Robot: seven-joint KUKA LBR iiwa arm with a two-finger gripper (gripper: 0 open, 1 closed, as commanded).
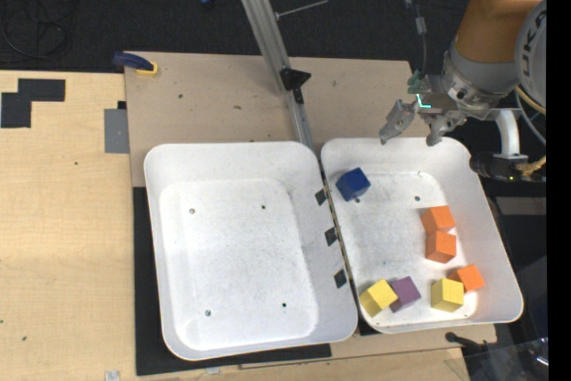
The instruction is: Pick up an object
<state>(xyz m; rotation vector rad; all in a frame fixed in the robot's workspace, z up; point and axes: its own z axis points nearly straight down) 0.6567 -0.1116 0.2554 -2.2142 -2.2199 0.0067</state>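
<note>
Blue cube [353, 183] sits alone in the right bin [500, 232], upper-left corner, nearest target. Pincer [414, 128] hangs released, nothing between fingers, above the bin's far rim; cube lies down-left of it. Orange blocks [439, 234], yellow [379, 295] and purple [405, 291] ones cluster well away at the near end

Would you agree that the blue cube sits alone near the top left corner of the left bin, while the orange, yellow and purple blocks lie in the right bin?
Not quite: the camera view shows the blue cube in the right bin, near its top left corner. The orange, yellow and purple blocks do lie in that same bin, toward its lower right.
</note>
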